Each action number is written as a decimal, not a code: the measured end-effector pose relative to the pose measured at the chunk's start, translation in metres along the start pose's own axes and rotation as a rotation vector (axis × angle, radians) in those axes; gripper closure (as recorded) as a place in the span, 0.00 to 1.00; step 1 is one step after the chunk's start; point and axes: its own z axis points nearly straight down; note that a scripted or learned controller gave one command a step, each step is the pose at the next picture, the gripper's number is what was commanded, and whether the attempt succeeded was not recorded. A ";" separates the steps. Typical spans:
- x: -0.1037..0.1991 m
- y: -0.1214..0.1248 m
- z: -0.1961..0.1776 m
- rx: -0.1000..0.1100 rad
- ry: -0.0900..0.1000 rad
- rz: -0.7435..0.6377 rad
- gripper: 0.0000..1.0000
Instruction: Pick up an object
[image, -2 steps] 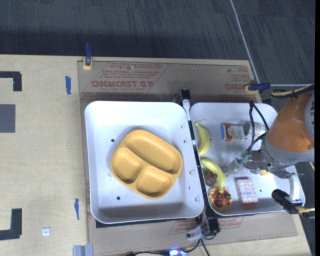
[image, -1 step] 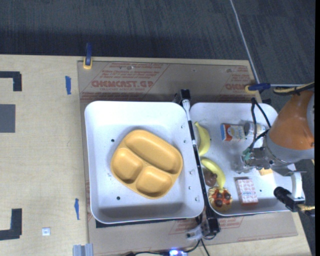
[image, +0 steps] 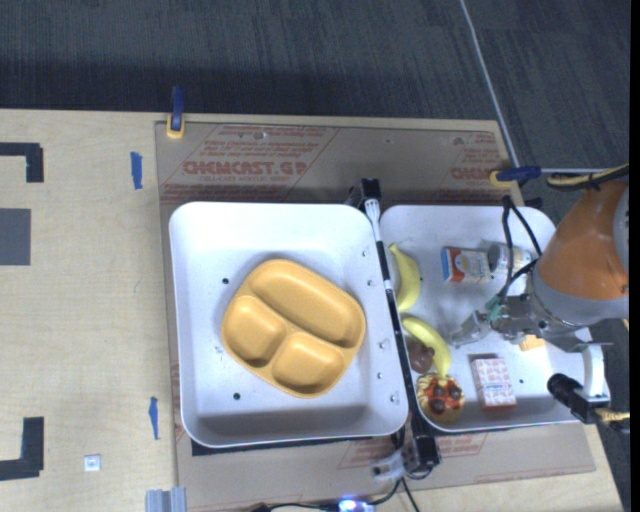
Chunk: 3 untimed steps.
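The right bin (image: 445, 220) holds two yellow bananas (image: 406, 278) (image: 428, 338) along its left side. A small orange-and-white carton (image: 465, 265) lies near its back, and a red-and-white box (image: 493, 381) sits near its front. Next to the lower banana are a brown lump (image: 420, 356) and a red-and-yellow fruit cluster (image: 440, 393). My gripper (image: 487, 322) hangs low over the middle of this bin, between the carton and the box, right of the lower banana. The wrist hides how it stands and I see no object in it.
A yellow three-compartment plate (image: 290, 325) lies in the left bin (image: 195, 235). The arm's orange band (image: 590, 255) covers the right bin's right side, and a black cable runs across its back. A divider (image: 385, 290) separates the bins. Blue clamps sit on the bench board's edges.
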 end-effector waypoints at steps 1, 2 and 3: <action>0.000 0.001 -0.010 -0.004 -0.001 0.000 1.00; 0.000 0.001 -0.010 -0.004 -0.001 0.000 0.00; 0.032 -0.028 0.011 0.005 0.002 0.000 0.00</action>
